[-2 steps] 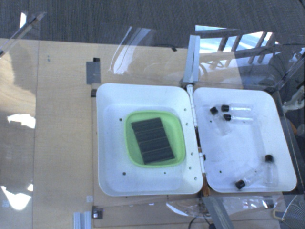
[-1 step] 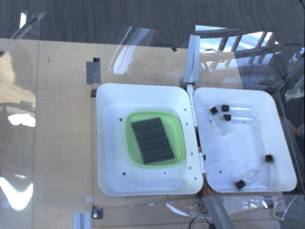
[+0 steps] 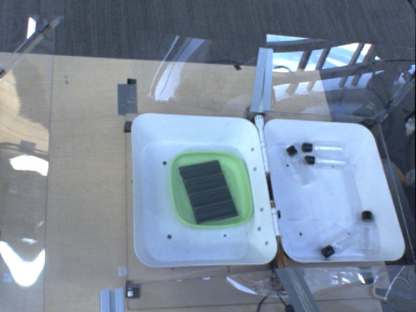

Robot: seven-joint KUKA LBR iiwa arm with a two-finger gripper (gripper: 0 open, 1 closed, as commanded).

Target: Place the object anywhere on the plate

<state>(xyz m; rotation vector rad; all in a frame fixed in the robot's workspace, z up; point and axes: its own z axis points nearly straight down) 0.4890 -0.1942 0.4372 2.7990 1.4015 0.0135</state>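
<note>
We see a dark grey rectangular block [image 3: 207, 192], ridged across into bands, lying flat and slightly askew on a lime-green plate [image 3: 179, 203]. That plate is a rounded square with a raised lip and a smooth, slightly glossy look. It sits in the middle of the left bin [image 3: 151, 239], a shallow white tray of matte plastic with rounded corners.

The right bin [image 3: 325, 194], of the same make and just beside the first, holds four small clear vials with black caps (their glassy bodies almost vanish against the white): two close together near its far left corner [image 3: 291, 150] [image 3: 310, 160], one by the right wall [image 3: 366, 217], one near the front edge [image 3: 327, 251]. Both bins rest on a pale wood-grain bench [image 3: 78, 174].
</note>
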